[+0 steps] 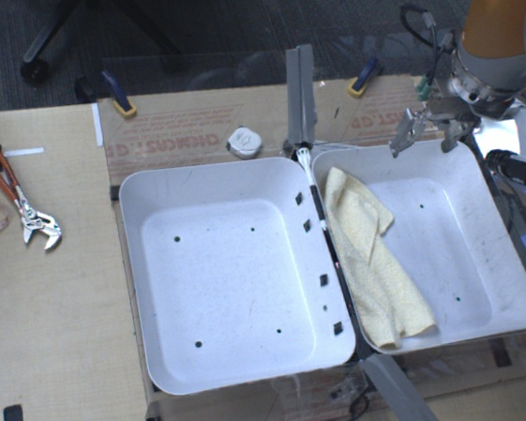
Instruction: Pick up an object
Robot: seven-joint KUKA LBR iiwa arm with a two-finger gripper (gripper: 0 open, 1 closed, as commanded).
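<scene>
Hovering over the far right corner of the right bin (pixel 476 256), the gripper (pixel 431 135) is sitting above the bin's back rim with nothing between its fingers; the two fingers are spread apart, one tip at the left, one at the right. Grey arm with the orange band (pixel 496 18) is coming in from the upper right.

Pale yellow cloth (pixel 375 263) is lying in the right bin, bunched along that bin's left wall, running from the back part to the front rim. It is well apart from the gripper and untouched by it.

Left bin (pixel 156 264) is sitting just beside the right one, the two meeting at a centre divider with small black clips (pixel 324 281).

Bench stuff outside the bins: a small round white object (pixel 245 142) is lying just behind the left bin, adjustable pliers (pixel 27 208) with red handles are lying far left, and two clamps (pixel 119 98) with yellow tips are holding the bench's back edge. A grey upright post (pixel 301 97) is standing behind the gap between the bins.
</scene>
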